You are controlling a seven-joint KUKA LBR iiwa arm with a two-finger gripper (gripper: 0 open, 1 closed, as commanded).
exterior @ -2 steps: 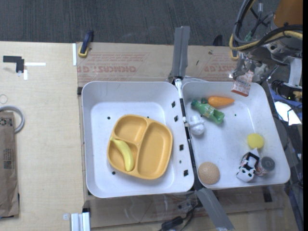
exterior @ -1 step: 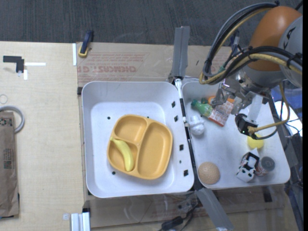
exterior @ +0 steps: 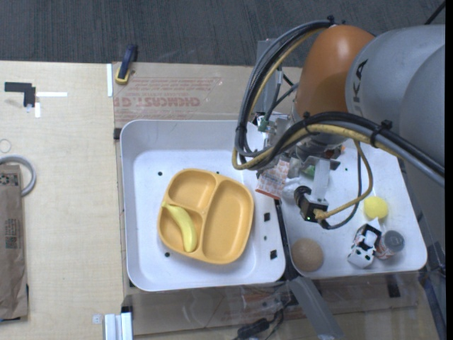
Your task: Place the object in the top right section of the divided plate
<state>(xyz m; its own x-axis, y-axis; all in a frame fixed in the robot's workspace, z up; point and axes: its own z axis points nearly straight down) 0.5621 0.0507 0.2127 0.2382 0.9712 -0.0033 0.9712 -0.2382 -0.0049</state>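
wooden bench (exterior: 56, 211), two white bins (exterior: 134, 190), yellow divided plate (exterior: 226, 218) holding banana (exterior: 182, 227), claw (exterior: 283, 179) state unclear

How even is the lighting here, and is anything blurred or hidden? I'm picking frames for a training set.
Camera view: light is soft and even, with faint shadows around the divided plate and the banana in its lower left section. The white bins look bright but not blown out. The near, large arm looks slightly soft and, with its cables, hides the pincer.
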